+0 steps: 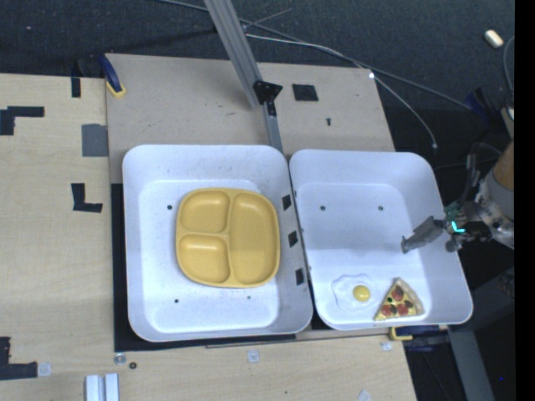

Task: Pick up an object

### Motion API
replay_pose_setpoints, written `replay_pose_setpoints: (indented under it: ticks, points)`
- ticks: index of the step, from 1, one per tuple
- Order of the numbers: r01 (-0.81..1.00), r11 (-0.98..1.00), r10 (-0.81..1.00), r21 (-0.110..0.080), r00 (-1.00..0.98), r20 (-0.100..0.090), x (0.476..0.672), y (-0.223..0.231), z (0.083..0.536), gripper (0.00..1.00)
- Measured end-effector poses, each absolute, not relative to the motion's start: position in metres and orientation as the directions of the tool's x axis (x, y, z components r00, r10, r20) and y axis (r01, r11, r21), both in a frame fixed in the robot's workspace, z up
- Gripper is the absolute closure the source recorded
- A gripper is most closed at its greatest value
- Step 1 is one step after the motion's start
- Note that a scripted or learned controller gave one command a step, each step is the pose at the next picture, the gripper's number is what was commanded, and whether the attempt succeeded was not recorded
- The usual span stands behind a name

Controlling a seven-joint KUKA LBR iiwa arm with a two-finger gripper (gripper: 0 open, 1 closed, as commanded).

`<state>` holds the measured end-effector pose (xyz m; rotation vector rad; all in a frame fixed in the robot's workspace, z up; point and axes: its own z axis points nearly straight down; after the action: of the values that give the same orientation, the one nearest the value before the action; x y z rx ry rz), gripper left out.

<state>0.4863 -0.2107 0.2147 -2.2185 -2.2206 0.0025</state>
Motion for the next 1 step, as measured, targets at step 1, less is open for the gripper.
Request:
replay_pose_setpoints:
  ticks: [1]
  points:
    - [1.000,0.001,1.000,-0.002,-0.001,0.000,0.4866,-0.2108,0.2152,0.00]
